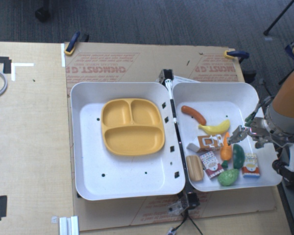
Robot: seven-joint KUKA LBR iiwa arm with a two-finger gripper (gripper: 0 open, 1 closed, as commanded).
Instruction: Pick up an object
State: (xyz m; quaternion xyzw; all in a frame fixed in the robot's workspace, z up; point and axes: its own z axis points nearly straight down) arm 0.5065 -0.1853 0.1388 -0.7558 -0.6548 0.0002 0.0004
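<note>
Grey gripper (238,135) above toy food, right bin (245,98)

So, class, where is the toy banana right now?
The banana lies in the right bin, just below the sausage and above the orange carrot.

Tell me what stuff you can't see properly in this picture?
- The gripper in the camera view: too small and dark to tell how its jaws stand.
- The arm: cut off by the right edge.
- The small cartons in the right bin: print too small to read.
- The green toy: partly hidden beside the carrot.
</note>
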